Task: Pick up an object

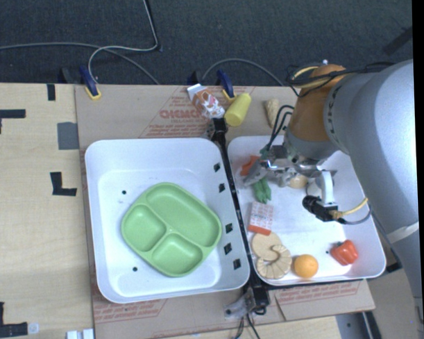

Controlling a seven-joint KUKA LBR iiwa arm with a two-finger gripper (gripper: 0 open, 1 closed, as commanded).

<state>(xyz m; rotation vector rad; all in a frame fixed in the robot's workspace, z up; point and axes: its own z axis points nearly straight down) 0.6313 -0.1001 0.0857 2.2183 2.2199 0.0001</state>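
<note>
Arm (377, 125) enters from the right, grey body with orange band above the wrist, reaching down into the far part of the right bin (359, 216). Gripper (278, 164) sits low over the far-left area of that bin; whether it is spread or closed, and whether it has hold of anything, cannot be told from this angle. Just beside the gripper on its left: a small orange-red piece (248, 165) and, a little nearer, a green vegetable-like item (262, 191); contact with either cannot be judged. Further toward the near edge, a red-and-white packet (261, 216) lies flat by the bin's left wall. Near-left corner holds a tan ring-shaped pastry (272, 259), with an orange fruit (306, 266) just beside it on the right. A red pepper-like item (345, 252) rests near the near-right corner, apart from the fruit. Left bin (108, 176) holds a green divided plate (171, 228), lying flat around its centre. Beyond the bins, on the cardboard, a yellow object (238, 109) and a small wrapped packet (205, 99) lie near the divider.
</note>
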